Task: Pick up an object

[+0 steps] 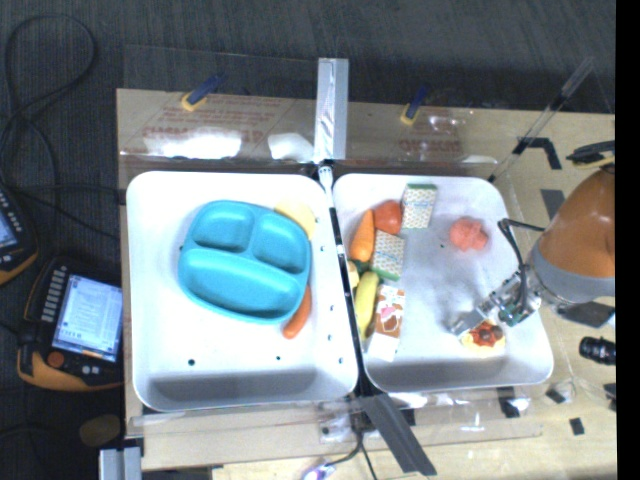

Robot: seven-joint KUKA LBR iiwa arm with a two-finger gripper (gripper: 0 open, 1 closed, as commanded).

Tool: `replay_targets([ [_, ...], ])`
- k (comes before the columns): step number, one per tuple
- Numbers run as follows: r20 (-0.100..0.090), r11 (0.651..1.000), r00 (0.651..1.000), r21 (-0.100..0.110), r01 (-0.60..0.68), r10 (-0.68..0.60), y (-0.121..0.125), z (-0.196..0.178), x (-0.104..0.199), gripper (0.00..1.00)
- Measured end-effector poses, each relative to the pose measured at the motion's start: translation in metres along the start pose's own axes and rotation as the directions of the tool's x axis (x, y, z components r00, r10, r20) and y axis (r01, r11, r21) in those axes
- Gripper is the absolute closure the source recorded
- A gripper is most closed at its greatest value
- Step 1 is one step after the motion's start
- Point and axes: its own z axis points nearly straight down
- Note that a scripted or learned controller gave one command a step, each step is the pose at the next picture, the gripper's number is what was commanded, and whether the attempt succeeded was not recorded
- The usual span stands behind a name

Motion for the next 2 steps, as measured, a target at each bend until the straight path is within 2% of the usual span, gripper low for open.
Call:
replay_targets([
  [1,-0.013,0.998,0.998,0.017,0.064,-0.064,-0.002,-0.072,-0.004,1.00],
  [2,-0.010,0.963,0.963,0.023,-0.270,0.270,0.028,-0.073,0.054,1.00],
])
